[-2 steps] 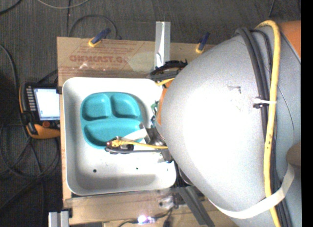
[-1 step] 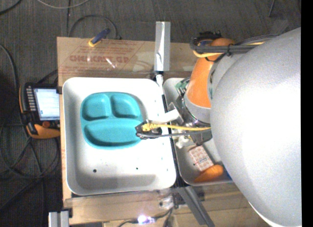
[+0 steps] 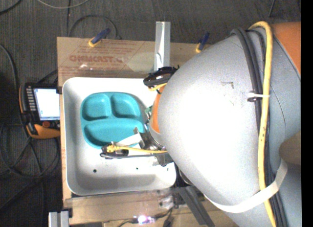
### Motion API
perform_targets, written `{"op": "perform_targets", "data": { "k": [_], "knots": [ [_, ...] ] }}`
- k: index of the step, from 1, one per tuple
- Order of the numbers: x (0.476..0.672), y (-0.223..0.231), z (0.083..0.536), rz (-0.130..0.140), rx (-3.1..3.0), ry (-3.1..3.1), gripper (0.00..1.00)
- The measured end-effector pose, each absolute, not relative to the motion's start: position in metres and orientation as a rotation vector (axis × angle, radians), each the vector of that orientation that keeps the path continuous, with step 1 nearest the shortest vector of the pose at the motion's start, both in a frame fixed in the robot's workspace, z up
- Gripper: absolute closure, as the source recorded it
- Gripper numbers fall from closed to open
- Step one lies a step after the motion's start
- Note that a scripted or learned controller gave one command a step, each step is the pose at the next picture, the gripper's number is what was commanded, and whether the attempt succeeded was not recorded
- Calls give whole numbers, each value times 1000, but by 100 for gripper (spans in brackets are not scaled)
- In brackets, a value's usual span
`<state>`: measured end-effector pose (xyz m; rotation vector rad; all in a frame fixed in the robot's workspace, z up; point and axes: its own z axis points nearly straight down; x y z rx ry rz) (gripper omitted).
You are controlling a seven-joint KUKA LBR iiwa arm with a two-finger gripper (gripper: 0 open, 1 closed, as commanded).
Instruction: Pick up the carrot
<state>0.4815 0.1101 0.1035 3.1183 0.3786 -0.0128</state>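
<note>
The big grey arm (image 3: 220,123) covers the right bin and the right edge of the left white bin (image 3: 78,172). Its gripper (image 3: 149,143) reaches into the left bin just below the right corner of a teal divided plate (image 3: 112,116). An orange sliver (image 3: 153,118) shows between the plate's right edge and the arm; I cannot tell whether it is the carrot or part of the robot. The arm hides the rest of it.
A dark curved object (image 3: 159,77) lies at the left bin's top right rim, partly under the arm. A cardboard sheet (image 3: 107,59) sits behind the bin. A handheld pendant with a lit screen (image 3: 41,108) rests left of the bench.
</note>
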Motion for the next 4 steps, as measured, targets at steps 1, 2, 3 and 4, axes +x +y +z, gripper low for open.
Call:
{"op": "perform_targets", "data": {
  "k": [1, 2, 3, 4],
  "knots": [
    [491, 152, 90, 9, 3122, 304, 100],
    [504, 185, 193, -8, 3122, 326, 100],
    [497, 80, 262, -8, 3096, 502, 100],
    [496, 81, 262, -8, 3097, 504, 0]
  ]
}}
